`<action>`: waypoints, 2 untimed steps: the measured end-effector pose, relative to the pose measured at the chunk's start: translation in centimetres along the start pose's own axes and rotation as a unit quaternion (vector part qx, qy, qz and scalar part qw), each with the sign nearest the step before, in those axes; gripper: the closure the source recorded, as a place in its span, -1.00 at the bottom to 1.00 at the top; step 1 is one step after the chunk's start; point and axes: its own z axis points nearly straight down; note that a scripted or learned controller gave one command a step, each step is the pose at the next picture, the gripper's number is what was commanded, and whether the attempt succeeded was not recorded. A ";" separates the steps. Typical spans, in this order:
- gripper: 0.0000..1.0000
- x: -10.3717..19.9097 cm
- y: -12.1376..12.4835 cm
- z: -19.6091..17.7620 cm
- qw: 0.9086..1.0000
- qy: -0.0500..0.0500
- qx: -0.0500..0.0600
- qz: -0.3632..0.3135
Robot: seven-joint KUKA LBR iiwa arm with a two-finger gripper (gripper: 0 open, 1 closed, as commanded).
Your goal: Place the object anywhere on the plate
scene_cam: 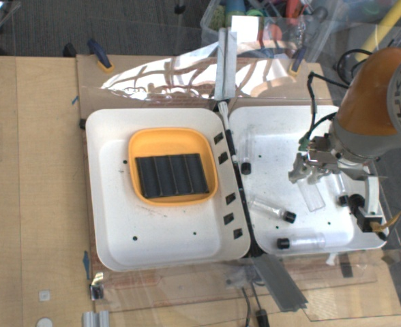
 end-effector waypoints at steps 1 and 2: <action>-1.00 0.0 0.0 0.0 1.000 0.000 0.000 0.000; -1.00 -4.9 5.2 0.4 0.993 -0.001 -0.002 -0.121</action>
